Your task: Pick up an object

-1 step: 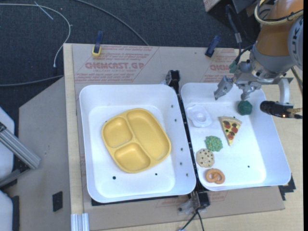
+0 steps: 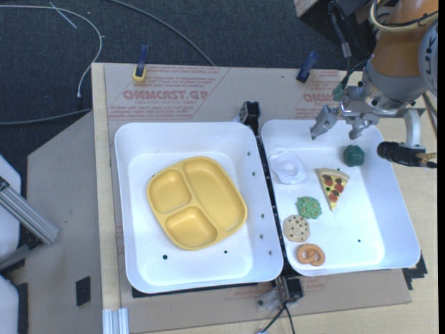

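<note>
My gripper point(image 2: 338, 128) hangs above the far edge of the right bin point(image 2: 396, 207), open with nothing between its fingers. Just in front of it and to the right lies a dark green lump point(image 2: 354, 155). A pizza slice point(image 2: 334, 186) lies in the middle of the bin. A pale translucent piece point(image 2: 286, 167) rests near the bin's left wall. Nearer the front sit a green broccoli piece point(image 2: 308, 207), a cookie point(image 2: 297, 227) and a pretzel point(image 2: 310, 255).
The left bin point(image 2: 132, 186) holds a yellow divided plate point(image 2: 197, 202). Black clamps point(image 2: 249, 112) join the two bins at the far side. Blue clips point(image 2: 142, 61) sit on the cardboard bench's back edge.
</note>
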Tool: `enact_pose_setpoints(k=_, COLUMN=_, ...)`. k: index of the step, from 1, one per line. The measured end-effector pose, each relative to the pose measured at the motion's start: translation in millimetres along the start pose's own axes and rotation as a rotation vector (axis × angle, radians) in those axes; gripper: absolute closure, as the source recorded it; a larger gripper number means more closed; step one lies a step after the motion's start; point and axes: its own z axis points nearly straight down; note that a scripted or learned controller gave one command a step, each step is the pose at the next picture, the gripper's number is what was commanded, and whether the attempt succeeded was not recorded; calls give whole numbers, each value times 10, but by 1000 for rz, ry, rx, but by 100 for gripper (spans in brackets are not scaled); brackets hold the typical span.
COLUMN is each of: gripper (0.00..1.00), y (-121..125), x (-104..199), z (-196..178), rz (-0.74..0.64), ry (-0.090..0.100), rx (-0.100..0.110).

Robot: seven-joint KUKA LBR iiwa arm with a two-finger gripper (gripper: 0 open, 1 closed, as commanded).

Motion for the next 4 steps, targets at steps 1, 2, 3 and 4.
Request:
enact_pose_setpoints(k=1, gripper=0, y=-68, x=-74, z=566, rz=2, ry=0, rx=7)
enact_pose_setpoints(k=2, gripper=0, y=-125, x=-124, z=1175, rz=1, ry=1, rx=7)
enact_pose_setpoints(k=3, gripper=0, y=-111, x=-118, z=1326, rz=0, ry=-1, rx=-2)
enact_pose_setpoints(k=4, gripper=100, y=-108, x=-114, z=1215, rz=0, ry=0, rx=-3)
